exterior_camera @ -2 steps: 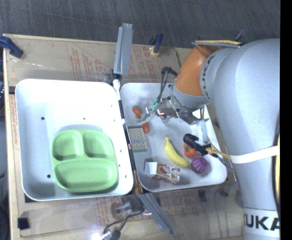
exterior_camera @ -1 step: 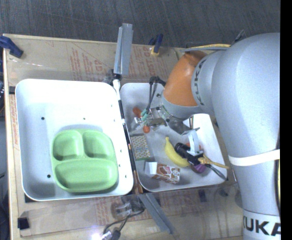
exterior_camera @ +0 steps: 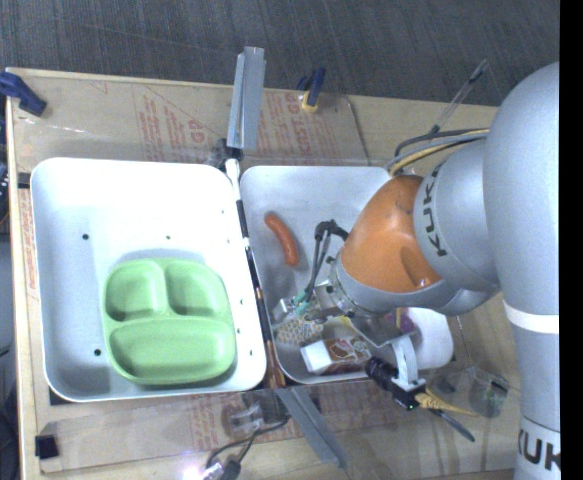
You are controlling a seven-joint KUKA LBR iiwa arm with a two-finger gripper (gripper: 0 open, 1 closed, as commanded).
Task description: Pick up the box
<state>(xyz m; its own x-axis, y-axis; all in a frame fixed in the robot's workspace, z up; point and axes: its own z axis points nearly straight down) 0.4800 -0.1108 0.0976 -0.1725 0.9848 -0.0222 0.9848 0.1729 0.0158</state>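
Note:
The box [exterior_camera: 333, 353] is small, white with red-brown print, and lies flat near the front edge of the right bin [exterior_camera: 301, 183]. The arm's orange band [exterior_camera: 396, 243] and grey wrist hang over the middle of this bin and hide much of its floor. My gripper [exterior_camera: 309, 306] sits low at the wrist's left end, just above and to the left of the box. A speckled item [exterior_camera: 291, 326] lies right under the gripper, beside the box. Nothing can be made out as held.
An orange-red sausage [exterior_camera: 282, 238] lies in the right bin's left half. A white rounded object [exterior_camera: 429, 336] sits at that bin's front right. The left bin [exterior_camera: 71, 198] holds a green divided tray [exterior_camera: 168, 320]. Clamps and a metal bar line the bench edges.

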